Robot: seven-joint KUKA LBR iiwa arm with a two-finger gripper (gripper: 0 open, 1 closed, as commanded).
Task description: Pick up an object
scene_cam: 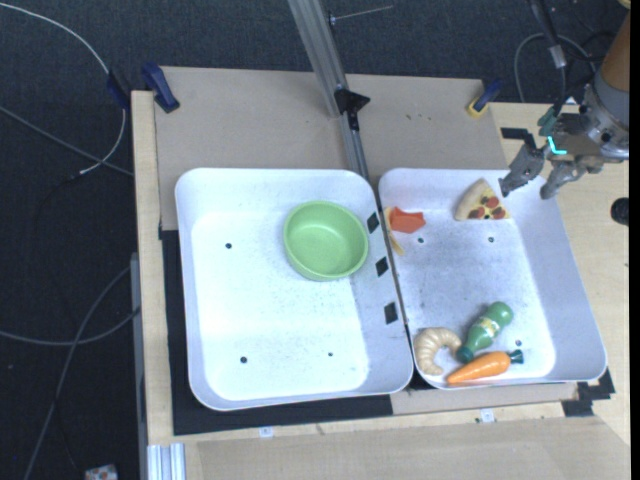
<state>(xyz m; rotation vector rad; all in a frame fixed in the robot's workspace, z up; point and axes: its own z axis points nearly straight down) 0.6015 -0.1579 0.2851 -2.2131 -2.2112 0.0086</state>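
Toy pizza slice, a tan wedge with red dots, lies in the far right corner of my right-hand shallow white bin, just beside the bin's far rim. My gripper hovers over that same corner, its two dark fingers spread apart with nothing between them; the nearer finger hangs just beside the slice without touching it. My grey arm comes in from the right edge of the view, cables looping above it.

Elsewhere in the right bin, a small orange block-shaped toy rests near the far left wall, close to the divide between the two bins. Three more pieces crowd the near end: a pale curled croissant toy, a green plastic bottle with a darker cap lying tilted beside it, and an orange plastic carrot with a green stub stretched along the near rim, touching or nearly touching the bottle.

In the left-hand shallow white bin, a light green round bowl sits upright toward the far right side, well apart from everything else.

Both bins rest side by side on the pale wooden counter, held with blue clamps at its far corners, and a slanted metal post rises from between the bins.
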